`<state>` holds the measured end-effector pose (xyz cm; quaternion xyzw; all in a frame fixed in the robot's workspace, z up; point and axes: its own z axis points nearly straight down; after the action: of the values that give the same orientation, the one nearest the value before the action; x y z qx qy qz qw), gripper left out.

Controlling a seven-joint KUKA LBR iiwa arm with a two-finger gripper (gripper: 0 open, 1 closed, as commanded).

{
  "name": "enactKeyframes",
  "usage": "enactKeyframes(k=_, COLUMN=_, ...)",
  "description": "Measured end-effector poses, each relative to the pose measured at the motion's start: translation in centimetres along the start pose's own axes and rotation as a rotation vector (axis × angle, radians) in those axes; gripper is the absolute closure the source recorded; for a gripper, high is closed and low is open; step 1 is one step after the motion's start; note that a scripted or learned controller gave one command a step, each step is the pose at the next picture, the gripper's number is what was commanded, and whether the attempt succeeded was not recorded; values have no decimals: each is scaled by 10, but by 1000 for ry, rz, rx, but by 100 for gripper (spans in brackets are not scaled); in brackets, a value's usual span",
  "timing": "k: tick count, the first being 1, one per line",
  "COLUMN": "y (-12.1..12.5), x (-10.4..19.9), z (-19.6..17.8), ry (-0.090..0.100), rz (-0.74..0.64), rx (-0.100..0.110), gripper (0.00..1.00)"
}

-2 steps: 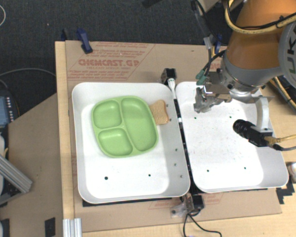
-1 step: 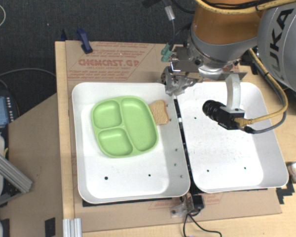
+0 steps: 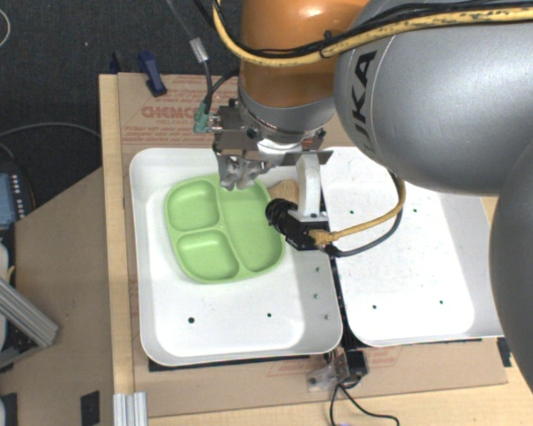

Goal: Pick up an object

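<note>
White plastic makes up both bins; the left bin (image 3: 160, 327) has bare floor across its near half, toward the camera from the fingers, with only a few dark specks on it. Farther in lies a pale green tray (image 3: 215, 229) with three compartments, two small ones on its left and one long one on its right, and nothing shows inside any of them. The tray sits tilted in the bin, its far edge directly under the gripper (image 3: 235, 177), whose short metal fingers hang close together over the rim where the small far compartment meets the long one; whether they pinch that rim or merely touch it cannot be told, and no gap is visible between them. Just right of the fingers a tan object (image 3: 287, 187) peeks out behind a white bracket, mostly hidden and too small to identify. Right of that, the right bin (image 3: 426, 273) shows open floor, its far part covered by the arm (image 3: 444, 78) and its right side cut off. A black connector and yellow cable hang beside the tray's right edge. Beyond the fingers the bin's far wall is close.
</note>
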<state>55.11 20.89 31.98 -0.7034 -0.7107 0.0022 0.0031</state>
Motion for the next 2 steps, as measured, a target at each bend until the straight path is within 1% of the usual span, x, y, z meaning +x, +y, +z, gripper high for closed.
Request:
enactKeyframes(k=1, y=-41, x=13, z=-102, ry=5, rz=4, rx=-18, gripper=100)
enactKeyframes(k=2, y=-73, x=-46, z=-152, ry=1, rz=15, rx=-15, gripper=100)
